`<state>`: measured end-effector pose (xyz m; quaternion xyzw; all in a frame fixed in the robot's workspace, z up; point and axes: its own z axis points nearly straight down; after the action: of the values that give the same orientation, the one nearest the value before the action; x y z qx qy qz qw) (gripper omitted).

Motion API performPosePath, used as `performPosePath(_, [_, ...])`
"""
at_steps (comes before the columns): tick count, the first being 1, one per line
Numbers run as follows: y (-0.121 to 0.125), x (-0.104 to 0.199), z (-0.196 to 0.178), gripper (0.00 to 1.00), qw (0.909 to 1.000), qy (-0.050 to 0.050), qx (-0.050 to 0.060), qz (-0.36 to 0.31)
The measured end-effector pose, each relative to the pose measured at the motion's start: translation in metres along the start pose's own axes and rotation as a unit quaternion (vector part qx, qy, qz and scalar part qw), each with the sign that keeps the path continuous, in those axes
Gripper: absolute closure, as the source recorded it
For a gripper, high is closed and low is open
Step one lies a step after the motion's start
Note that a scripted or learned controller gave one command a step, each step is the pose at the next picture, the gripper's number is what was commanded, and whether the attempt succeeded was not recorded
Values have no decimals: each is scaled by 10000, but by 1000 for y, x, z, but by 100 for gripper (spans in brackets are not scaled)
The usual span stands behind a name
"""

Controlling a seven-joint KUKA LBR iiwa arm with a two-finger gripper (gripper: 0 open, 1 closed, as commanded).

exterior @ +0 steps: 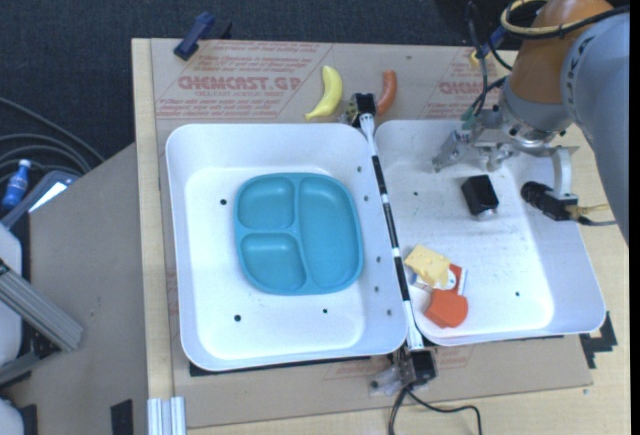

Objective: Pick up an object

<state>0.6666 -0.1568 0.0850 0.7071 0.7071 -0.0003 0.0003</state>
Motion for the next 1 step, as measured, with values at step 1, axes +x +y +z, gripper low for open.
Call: performPosePath(1, [0,-5,0,0,10000,-3,-4,0])
